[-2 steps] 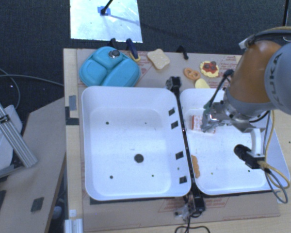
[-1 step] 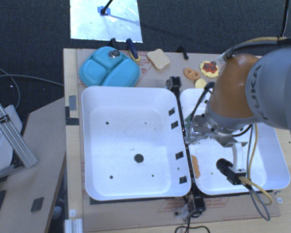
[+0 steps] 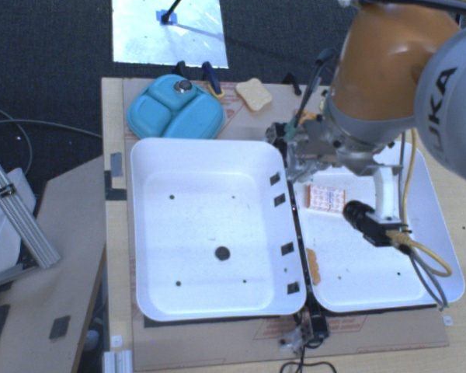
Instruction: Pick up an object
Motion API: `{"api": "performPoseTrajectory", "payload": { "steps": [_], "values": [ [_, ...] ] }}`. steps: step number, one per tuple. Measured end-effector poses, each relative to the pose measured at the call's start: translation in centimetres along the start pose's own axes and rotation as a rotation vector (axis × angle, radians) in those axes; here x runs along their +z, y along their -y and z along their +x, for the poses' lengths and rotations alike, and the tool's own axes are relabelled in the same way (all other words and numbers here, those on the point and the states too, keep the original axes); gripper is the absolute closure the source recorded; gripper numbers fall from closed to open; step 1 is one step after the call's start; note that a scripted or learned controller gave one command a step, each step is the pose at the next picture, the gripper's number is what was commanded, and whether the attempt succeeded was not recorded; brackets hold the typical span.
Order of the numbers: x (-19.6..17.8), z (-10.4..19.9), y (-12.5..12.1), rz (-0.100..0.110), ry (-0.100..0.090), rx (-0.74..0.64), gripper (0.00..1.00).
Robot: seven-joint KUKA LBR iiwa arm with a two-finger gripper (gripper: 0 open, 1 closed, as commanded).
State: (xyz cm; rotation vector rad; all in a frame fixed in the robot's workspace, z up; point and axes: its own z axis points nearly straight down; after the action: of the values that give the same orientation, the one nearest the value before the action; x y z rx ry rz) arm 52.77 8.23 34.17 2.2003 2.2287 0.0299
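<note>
Arm (image 3: 388,61) over R bin (image 3: 373,282) (packet (image 3: 326,199) just beside end effector (image 3: 299,158))

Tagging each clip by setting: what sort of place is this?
Probably a robotics lab test cell: a KUKA arm reaching over two shallow white bins on a bench, with an aluminium frame rail beside it.

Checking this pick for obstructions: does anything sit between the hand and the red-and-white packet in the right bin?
Nothing visible does. The hand is over the right bin's rear left corner; the packet lies flat just in front of it. The orange stick lies farther forward, off that path.
</note>
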Motion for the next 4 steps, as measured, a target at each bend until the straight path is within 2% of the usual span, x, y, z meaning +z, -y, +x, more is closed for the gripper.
{"api": "performPoseTrajectory", "payload": {
  "steps": [1, 2, 3, 4],
  "values": [
    [9.7, 5.6, -2.9, 0.023, 0.006, 0.004, 1.00],
    [18.3, 7.1, -3.1, 0.026, 0.007, 0.007, 1.00],
    [26.4, 11.5, -7.4, 0.021, 0.006, 0.006, 1.00],
    [25.9, 5.2, -9.1, 0.017, 0.008, 0.017, 1.00]
  ]
}}
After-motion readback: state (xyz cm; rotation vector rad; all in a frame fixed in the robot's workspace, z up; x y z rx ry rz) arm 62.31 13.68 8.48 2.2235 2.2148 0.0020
